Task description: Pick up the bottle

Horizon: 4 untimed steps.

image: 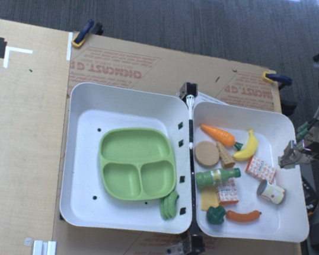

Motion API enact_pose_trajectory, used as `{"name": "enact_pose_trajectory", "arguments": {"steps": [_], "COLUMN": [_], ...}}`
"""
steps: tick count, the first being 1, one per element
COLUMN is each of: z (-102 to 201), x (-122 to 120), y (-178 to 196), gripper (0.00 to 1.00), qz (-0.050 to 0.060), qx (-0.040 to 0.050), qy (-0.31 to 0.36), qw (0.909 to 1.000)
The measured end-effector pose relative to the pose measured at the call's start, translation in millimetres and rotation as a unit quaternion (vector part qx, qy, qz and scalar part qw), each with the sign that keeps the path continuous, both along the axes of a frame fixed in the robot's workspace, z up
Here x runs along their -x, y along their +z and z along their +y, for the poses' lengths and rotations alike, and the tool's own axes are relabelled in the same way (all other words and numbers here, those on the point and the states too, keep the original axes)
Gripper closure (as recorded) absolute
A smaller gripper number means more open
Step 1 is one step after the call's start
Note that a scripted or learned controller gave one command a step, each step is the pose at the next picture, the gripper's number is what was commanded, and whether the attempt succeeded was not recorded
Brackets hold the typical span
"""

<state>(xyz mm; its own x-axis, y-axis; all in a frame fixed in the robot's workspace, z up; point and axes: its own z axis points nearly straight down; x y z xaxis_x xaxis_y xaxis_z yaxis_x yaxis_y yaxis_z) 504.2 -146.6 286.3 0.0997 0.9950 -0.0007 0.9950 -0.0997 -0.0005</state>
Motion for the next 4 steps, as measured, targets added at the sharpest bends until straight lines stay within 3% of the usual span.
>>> {"name": "enact_pose_trajectory", "arguments": {"steps": [1,2,3,4], "z": [-27,22,-38,21], "x": [26,6,26,-20], "y": [-4,-30,-14,-23], "gripper": [1.0,1.0,1.0,1.0], "qz": [0.0,0.001,-0.001,0.0], "qx": [0.0,-0.0003,0.0004,0.0003], "qy": [-0.045,-0.198,-0.181,-0.263], "qw": [0.999,0.9802,0.9834,0.9649]}}
